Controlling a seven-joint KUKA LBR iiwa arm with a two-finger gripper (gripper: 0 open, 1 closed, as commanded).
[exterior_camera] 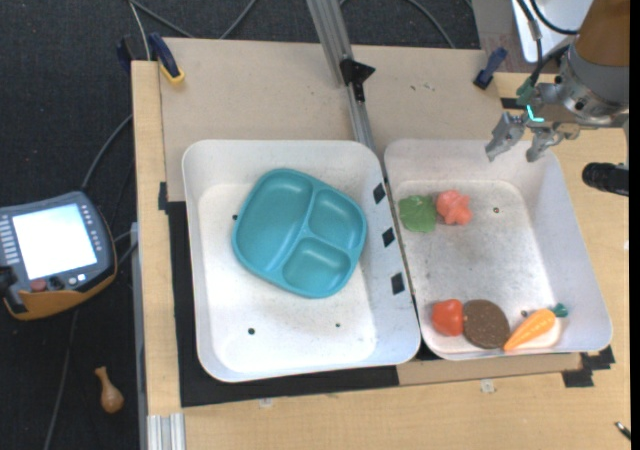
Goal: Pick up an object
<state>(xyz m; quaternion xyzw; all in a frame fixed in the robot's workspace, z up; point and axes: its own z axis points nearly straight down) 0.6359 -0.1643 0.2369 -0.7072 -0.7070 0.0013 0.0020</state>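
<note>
Low in the right bin (pixel 575 238), along its near edge, lie a red tomato (pixel 448 317), a brown patty (pixel 485 323) and an orange carrot (pixel 531 329). Toward frame centre sit a green piece (pixel 417 213) and a pink piece (pixel 453 207). Upper right, the gripper (pixel 523 141) hangs released, fingers spread, grasping nothing. A teal plate (pixel 299 231) rests in the left bin (pixel 215 338).
</note>
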